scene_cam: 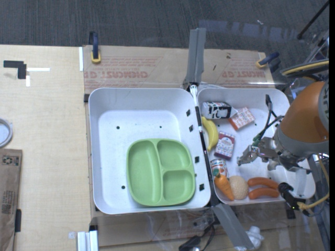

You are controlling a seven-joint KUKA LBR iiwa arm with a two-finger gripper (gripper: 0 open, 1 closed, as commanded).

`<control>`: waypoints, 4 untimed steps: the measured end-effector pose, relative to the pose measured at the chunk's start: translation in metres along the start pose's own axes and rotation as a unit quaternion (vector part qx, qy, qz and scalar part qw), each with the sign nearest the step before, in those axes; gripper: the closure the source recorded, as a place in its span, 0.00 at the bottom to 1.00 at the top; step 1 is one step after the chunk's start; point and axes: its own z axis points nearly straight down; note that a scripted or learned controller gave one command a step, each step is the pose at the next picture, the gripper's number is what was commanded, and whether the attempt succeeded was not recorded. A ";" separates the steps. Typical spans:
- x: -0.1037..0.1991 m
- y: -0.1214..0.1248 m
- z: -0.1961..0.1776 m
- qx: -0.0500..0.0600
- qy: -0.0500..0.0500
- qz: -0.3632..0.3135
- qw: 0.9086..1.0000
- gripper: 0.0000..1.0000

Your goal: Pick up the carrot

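The carrot (pixel 223 186) lies in the right bin (pixel 280 94), at its front edge, below and to the left of the pincer (pixel 246 157) in the camera view and near it but apart. It touches a pale bun (pixel 238 187) on its right and sits just under a small can (pixel 218 167). The pincer hangs over the bin's bare floor with nothing between its fingers; whether they stand wide or narrow cannot be told. Left of the pincer are a red packet (pixel 225 145) and a banana (pixel 211 132); above it are a dark carton (pixel 217 110) and a red box (pixel 242 118). Below and right of it lie two sausages (pixel 263 187). Far to its left, in the left bin (pixel 104 156), rests a green plate (pixel 160 171).
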 end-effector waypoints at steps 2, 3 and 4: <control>0.078 -0.002 -0.090 -0.002 -0.001 -0.191 0.982 1.00; 0.140 -0.031 -0.090 0.000 -0.001 -0.345 0.938 1.00; 0.196 0.032 -0.090 -0.002 -0.001 -0.542 0.840 1.00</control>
